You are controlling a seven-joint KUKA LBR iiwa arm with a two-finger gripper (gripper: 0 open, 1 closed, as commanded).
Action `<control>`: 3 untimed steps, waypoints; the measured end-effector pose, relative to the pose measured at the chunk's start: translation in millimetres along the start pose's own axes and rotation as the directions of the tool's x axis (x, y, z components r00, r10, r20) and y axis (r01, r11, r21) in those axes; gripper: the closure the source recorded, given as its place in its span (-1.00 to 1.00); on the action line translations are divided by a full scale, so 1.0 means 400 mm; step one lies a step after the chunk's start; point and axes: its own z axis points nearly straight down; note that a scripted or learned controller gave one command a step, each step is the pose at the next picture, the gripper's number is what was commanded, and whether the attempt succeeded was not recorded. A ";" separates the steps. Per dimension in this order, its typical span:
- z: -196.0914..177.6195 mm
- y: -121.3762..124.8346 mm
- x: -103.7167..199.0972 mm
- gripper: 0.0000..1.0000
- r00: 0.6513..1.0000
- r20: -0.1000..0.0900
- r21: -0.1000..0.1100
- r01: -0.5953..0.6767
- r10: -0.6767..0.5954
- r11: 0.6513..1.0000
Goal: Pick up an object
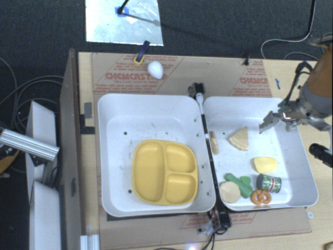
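Gripper (274, 120), fingers spread and empty, hovers near the right bin's (307, 160) far edge; the wedge (240, 138) and other toys lie unlifted toward its near edge, pick still pending.

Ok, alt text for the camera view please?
The claw hovers over the right bin, near a wedge-shaped slice; small toy foods and a can lie below. The left bin holds a yellow divided plate.
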 end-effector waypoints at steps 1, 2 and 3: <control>0.165 -0.128 0.007 -1.00 1.000 -0.008 0.023 -0.007 0.007 1.000; 0.245 -0.205 0.099 -1.00 1.000 -0.008 0.018 -0.005 0.005 1.000; 0.248 0.040 0.075 -1.00 1.000 -0.003 0.005 0.001 -0.001 1.000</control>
